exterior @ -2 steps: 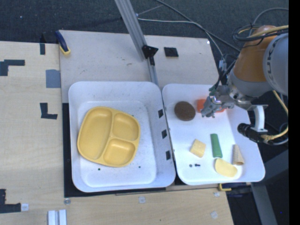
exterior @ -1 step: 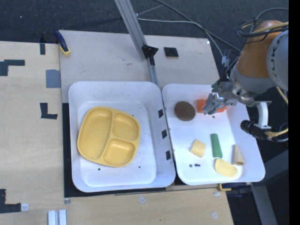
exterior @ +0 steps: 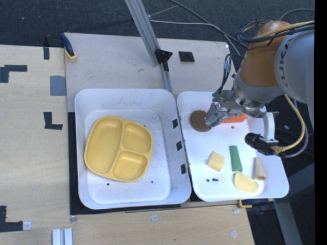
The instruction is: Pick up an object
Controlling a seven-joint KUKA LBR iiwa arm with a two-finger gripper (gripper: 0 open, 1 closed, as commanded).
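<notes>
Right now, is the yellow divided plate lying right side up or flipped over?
Right side up. The yellow plate lies flat in the left bin, its three hollow compartments facing up with raised ridges between them.

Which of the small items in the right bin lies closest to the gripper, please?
The brown round piece, right beside the gripper at the bin's top left; the yellow block, green stick and others lie lower down.

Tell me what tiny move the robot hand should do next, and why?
Probably a small drop straight down. The gripper sits at the right edge of the brown round cookie-like piece in the right bin, and nothing shows between its fingers. An orange piece lies right beside it, so moving sideways could bump that.
</notes>
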